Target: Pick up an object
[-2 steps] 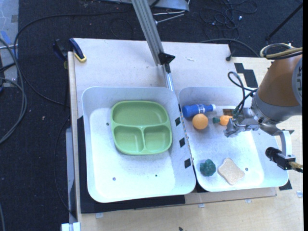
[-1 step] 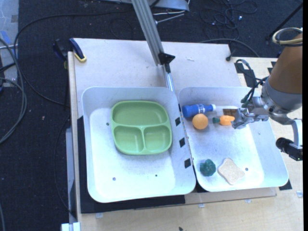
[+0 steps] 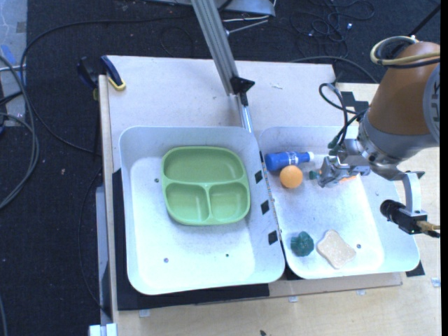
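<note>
A: Green divided plate [image 3: 206,185] lies flat in the left bin [image 3: 140,257], three compartments, nothing in them. Right bin?

B: Right bin [image 3: 392,257] holds four items. Blue bottle [image 3: 287,159] on its side at the far edge, cap end pointing right. Orange ball [image 3: 291,177] just beside it, on the near side, looks to be touching. Near edge: small teal lump [image 3: 302,243], and a tan bread-like piece [image 3: 337,249] just right of it, slightly apart.

A: Gripper?

B: Gripper [image 3: 327,176] low over the right bin, just right of the orange ball, a small gap between them. Arm enters from the right, orange band above the wrist.

A: Fingers apart or together?

B: Cannot tell; too small and dark from this angle. Nothing visibly between them.

A: All four items resting on the bin floor?

B: Yes.
</note>
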Motion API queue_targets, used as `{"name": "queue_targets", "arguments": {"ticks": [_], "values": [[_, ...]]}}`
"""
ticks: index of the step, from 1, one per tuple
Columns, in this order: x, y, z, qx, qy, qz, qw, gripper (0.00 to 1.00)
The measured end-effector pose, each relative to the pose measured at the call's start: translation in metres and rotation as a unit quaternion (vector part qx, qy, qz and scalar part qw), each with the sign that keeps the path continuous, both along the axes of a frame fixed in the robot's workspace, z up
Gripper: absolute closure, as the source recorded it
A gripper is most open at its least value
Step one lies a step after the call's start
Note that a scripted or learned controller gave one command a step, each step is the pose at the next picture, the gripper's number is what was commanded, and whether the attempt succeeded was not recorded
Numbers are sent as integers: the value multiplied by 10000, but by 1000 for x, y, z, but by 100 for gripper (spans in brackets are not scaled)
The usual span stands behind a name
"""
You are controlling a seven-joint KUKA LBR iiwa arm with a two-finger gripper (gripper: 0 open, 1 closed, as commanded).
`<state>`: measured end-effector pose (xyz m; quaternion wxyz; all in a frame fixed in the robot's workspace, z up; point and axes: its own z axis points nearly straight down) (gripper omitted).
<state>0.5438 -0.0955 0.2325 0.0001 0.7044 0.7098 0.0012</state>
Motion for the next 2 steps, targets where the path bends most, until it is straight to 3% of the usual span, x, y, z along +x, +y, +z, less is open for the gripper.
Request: {"name": "queue_targets", "arguments": {"ticks": [2], "values": [[-3,113,-14,4,14,3,10000,100]]}}
